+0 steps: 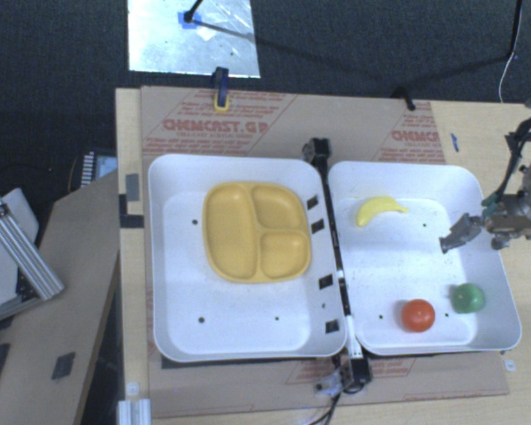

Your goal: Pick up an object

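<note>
At the right edge of the frame, the claw (451, 237) is hovering over the right bin (442, 180); its state is unclear. Below it are lying a green ball (467, 297) and a red ball (417, 314), a banana (380, 209) at upper left. A yellow tray (255, 231) is sitting in the left bin (173, 264).

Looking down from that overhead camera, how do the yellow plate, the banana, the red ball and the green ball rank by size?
1. Yellow divided plate, by far the largest.
2. Banana, clearly smaller.
3. Red ball and green ball: they look too alike to rank, though red may be slightly bigger.
</note>
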